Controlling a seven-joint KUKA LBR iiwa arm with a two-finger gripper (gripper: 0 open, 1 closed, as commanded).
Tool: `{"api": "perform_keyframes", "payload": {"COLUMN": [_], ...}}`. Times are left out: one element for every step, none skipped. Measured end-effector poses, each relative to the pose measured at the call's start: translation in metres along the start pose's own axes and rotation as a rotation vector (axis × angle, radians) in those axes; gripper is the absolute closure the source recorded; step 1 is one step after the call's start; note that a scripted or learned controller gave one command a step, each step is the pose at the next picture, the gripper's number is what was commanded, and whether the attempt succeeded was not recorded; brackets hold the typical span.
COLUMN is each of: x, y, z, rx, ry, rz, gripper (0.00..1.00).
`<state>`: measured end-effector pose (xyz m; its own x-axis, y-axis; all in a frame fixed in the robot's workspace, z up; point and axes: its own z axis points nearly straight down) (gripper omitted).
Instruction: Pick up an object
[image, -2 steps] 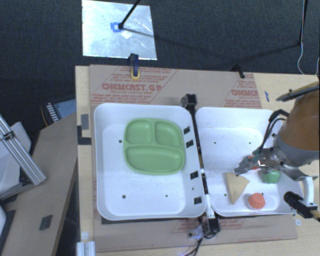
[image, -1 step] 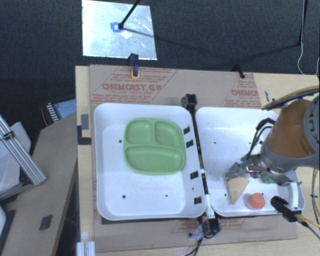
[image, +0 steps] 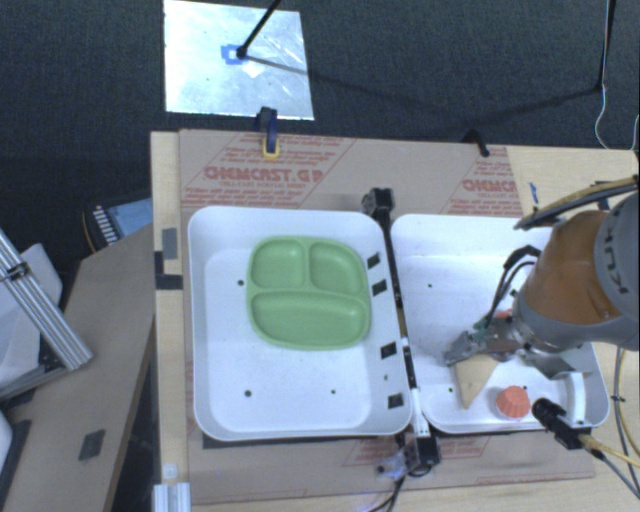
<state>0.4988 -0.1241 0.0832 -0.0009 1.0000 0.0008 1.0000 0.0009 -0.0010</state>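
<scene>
Faintly, "CHEMCAST GP" reads on the brown sheet (image: 262, 172); whether the tool (image: 466, 349) grips is unclear.

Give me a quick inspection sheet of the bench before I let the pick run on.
Surface: two shallow white bins side by side, left bin and right bin, on a brown board.
Job's things: green divided plate flat in the left bin; tan wedge and orange round piece near the right bin's front edge, close together.
Clutter: nothing seen inside the bins beyond these.
Grippers: gripper low over the right bin, right above the tan wedge; jaws' state cannot be told, no grasp confirmed.
Cables: black cable across the dark floor behind the bench; wires at the arm's wrist.
Surroundings: silver sheet on the floor, aluminium rail at left.
</scene>
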Motion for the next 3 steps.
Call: {"api": "perform_keyframes", "payload": {"x": [0.0, 0.003, 0.01], "y": [0.001, 0.006, 0.014], "z": [-0.012, -0.075, -0.135], "rx": [-0.004, -0.008, -0.01], "ry": [-0.001, -0.002, -0.002], "rz": [-0.001, -0.003, -0.005], "gripper": [1.0, 1.0, 1.0]}}
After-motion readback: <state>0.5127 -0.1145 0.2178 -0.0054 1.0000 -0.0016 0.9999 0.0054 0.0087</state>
